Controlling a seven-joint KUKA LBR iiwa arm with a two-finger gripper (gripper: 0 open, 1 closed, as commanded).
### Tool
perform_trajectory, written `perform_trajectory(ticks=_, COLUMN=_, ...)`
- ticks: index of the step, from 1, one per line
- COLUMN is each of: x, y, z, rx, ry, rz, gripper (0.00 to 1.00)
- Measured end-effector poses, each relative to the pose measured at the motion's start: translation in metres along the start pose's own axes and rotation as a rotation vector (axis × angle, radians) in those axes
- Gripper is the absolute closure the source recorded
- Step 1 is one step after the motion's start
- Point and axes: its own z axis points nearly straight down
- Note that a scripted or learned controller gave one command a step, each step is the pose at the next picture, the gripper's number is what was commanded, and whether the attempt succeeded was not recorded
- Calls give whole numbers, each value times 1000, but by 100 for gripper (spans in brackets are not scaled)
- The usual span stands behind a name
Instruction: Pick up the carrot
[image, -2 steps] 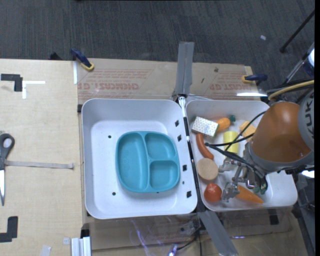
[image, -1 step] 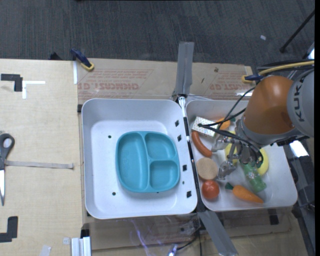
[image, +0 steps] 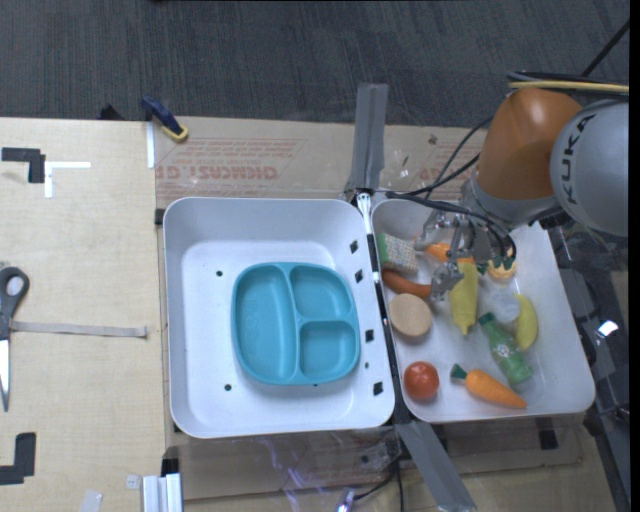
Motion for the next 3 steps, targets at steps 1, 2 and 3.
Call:
perform_trajectory(ticks=1, x=-2, y=0, z=-11, rx=1, ry=-6, rz=-1, gripper=100)
perform_trajectory(ticks=2, x=126, y=-12, z=-1, rx=1, ry=0, rz=33, gripper=100)
perform_trajectory(ticks=3, x=127, y=-12, z=0, rx=0, ry=2, rz=32, gripper=0)
